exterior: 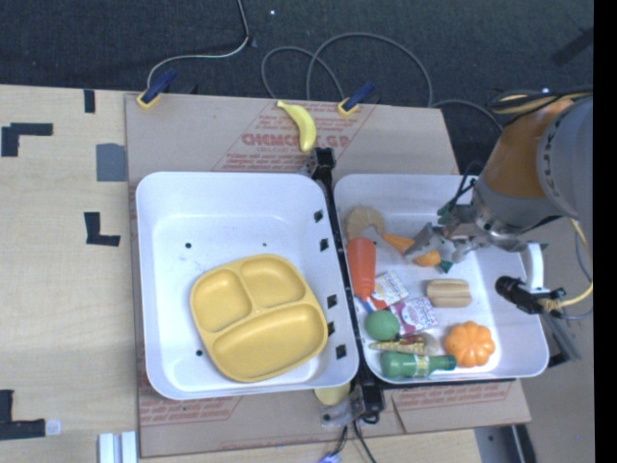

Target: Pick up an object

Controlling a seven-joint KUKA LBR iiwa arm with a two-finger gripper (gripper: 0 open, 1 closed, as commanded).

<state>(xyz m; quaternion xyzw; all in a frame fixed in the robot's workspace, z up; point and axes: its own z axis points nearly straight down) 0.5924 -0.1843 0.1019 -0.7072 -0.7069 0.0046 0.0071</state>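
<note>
The big grey and orange arm (pixel 540 162) comes in from the right and bends down over the right bin (pixel 521 360). Its gripper (pixel 439 244) sits low by a small orange piece (pixel 427 257); you cannot tell if it pinches it. A carrot (pixel 362 266), tan block (pixel 448 293) and pumpkin (pixel 469 343) lie nearby. The left bin (pixel 159 258) holds a yellow plate (pixel 257 314).

Dark carpet (pixel 116 17) lies beyond the pale wooden bench (pixel 58 287), crossed by thin looping cables (pixel 371 41).
</note>
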